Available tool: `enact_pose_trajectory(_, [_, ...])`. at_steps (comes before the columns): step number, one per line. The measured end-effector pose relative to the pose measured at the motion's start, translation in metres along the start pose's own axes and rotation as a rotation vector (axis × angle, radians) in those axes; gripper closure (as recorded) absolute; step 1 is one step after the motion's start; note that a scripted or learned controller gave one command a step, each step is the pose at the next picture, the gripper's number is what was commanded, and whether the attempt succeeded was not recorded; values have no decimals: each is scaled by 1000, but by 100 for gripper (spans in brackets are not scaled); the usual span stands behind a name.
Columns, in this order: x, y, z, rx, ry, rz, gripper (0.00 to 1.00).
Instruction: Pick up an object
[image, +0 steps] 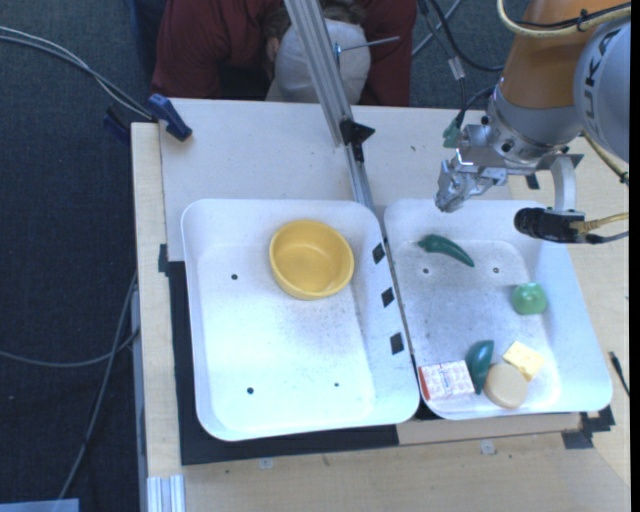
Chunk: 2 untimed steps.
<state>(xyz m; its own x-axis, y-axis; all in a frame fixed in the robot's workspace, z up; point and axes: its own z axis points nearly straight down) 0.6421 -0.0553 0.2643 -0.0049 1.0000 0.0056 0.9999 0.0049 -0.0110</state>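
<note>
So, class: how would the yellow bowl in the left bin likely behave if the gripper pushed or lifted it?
The yellow bowl looks rigid, probably light plastic, so it would likely slide across the left bin's smooth floor. It sits upright with a wide mouth, so tipping seems unlikely. Its rounded rim might slip from the gripper.

Pale wooden bench (250, 140) on dark carpeted floor (60, 250), loose cables (70, 60) trailing at left.

yellow bowl (311, 259): I see smooth plastic, slight sheen
white bins (290, 400): matt plastic, speckled
green pepper (447, 249): glossy
desk (260, 150): pale, matt
</note>
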Motion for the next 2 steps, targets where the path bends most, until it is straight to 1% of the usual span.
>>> enact_pose_trajectory(1, [51,0,18,2,-1,1,100])
enact_pose_trajectory(2, [110,-2,33,4,-1,-1,100])
